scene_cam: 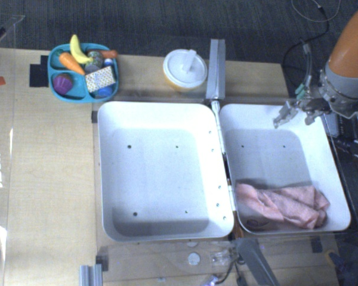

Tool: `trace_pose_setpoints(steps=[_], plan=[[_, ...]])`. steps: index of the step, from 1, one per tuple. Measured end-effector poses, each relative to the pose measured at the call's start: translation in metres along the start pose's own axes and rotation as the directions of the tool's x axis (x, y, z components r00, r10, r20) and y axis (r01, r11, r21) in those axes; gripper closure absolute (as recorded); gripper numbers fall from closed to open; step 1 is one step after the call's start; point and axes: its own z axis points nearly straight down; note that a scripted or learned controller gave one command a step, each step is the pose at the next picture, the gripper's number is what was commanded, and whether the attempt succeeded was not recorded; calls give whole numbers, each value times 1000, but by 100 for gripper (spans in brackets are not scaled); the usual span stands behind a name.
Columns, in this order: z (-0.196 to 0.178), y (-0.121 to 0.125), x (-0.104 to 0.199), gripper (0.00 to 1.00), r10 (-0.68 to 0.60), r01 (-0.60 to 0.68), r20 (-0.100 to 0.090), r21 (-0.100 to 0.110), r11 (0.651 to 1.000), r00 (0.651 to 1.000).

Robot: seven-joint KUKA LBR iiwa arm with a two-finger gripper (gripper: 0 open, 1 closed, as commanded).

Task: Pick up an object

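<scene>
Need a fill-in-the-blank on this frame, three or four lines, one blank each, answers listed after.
1. The crumpled pink cloth lies in the ____ shallow white bin.
2. The gripper hangs over that bin's ____ edge, apart from the cloth.
3. The round white lidded container stands on the bench beyond the ____ shallow white bin.
4. The yellow toy banana rests in the ____ divided plastic tray.

Missing words: right; far; left; blue

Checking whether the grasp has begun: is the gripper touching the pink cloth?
No. The gripper hangs at the right bin's far edge, apart from the pink cloth.
</scene>
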Motion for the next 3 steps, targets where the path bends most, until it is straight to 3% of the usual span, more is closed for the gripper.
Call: trace_pose_setpoints(steps=[1, 2, 3], plan=[[-1, -84, -1, 0, 148, -148, 0, 0, 989, 989], [133, -128, -6, 0, 102, -102, 1, -4, 995, 995], [138, -129, -4, 0, -300, 300, 8, -13, 954, 954]])
